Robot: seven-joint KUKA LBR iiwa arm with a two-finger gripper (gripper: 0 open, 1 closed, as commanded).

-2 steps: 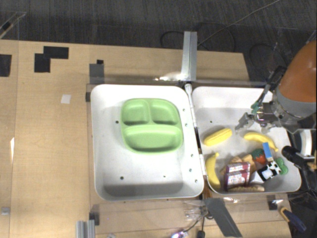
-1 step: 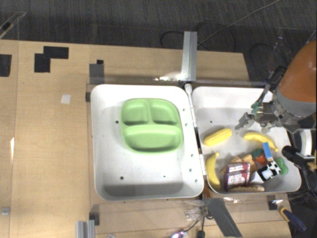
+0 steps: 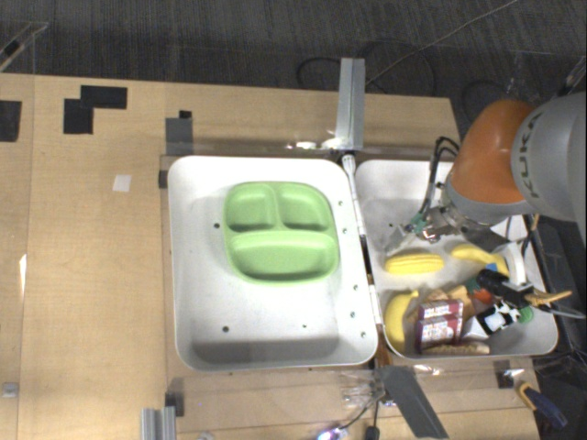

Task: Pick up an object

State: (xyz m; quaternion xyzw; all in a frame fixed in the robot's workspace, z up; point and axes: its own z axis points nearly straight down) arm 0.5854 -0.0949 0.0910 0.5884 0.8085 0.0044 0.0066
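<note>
**Several objects crowd the near end of the right bin [image 3: 390,180], with the gripper [image 3: 410,230] low beyond a yellow banana [image 3: 414,265]**

Nearest to us, a dark packet [image 3: 440,324] lies between a curved banana [image 3: 396,321] on its left and a black bottle [image 3: 500,317] on its right. The three are touching or very nearly so. We see the main risk in this pile. A descent that lands a little too near would meet the packet or the curved banana, and the tool might close on an edge or shove the heap without lifting anything.

Just beyond the pile lies the yellow banana, which we take as the likeliest target because it is closest to the tool. Its long axis runs across the bin, almost level in the view. One end points toward the wall shared with the left bin [image 3: 211,342], the other toward the arm [image 3: 491,168]. We judge that a grasp along that length, instead of across it, would slip off the rounded ends. A sideways nudge could also press it against the shared wall.

Beyond it the gripper hangs low over the bin floor, near the banana but apparently apart from it. We cannot tell whether the gripper is wide or narrow, and we see nothing held in it.

At about the same depth, a green plate [image 3: 280,232] lies flat in the left bin, well apart.
</note>
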